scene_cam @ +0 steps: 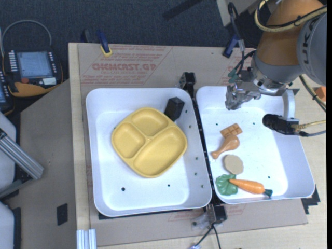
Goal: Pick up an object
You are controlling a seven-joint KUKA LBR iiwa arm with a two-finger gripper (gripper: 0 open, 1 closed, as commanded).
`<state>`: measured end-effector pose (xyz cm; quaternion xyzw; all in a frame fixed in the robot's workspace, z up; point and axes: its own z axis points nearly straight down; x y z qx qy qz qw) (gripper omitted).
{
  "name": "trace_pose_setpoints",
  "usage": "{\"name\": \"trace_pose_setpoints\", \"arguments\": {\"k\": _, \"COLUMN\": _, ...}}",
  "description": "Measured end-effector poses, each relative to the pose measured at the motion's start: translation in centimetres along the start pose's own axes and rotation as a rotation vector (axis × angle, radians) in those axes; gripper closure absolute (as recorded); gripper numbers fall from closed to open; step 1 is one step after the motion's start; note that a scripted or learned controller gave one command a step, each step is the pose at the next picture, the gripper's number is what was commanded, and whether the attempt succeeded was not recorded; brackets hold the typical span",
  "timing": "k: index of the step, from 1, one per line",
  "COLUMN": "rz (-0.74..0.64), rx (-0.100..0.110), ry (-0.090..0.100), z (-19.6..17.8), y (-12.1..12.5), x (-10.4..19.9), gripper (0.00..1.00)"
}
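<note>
Pincer above the right bin, toy food below it

We see two white bins side by side on the desk [78, 139]. The left bin [104, 191] holds a yellow divided plate [149, 141] near its middle, and a small black block [174, 108] sits at the plate's upper right edge, close to the bin's top right corner.

The right bin [295, 165] carries the toy food, gathered in its lower left part. A brown waffle piece [231, 130] lies highest; just below it rests a tan drumstick [226, 147], tilted with its thin end toward the lower left. Under that comes a round beige cookie [233, 164]. At the bottom a green leafy piece [225, 184] touches an orange carrot [248, 185], which stretches toward the right.

The arm [285, 30] comes in from the upper right of the frame, its orange band plain to see. Our pincer [234, 101] hangs over the upper left part of the right bin, above the waffle piece and apart from it. We cannot tell whether its fingers are apart or together, and we see nothing between them. A black cylinder [277, 123] with a cable sticks out to the right of the wrist.
</note>
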<state>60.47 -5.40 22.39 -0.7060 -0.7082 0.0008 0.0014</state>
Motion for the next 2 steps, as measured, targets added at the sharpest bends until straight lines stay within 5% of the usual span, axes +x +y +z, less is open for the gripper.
{"name": "trace_pose_setpoints", "arguments": {"k": 2, "rz": 0.001, "rx": 0.000, "ry": -0.001, "z": 0.3, "y": -0.9, "x": 9.9, "gripper": 1.00}}
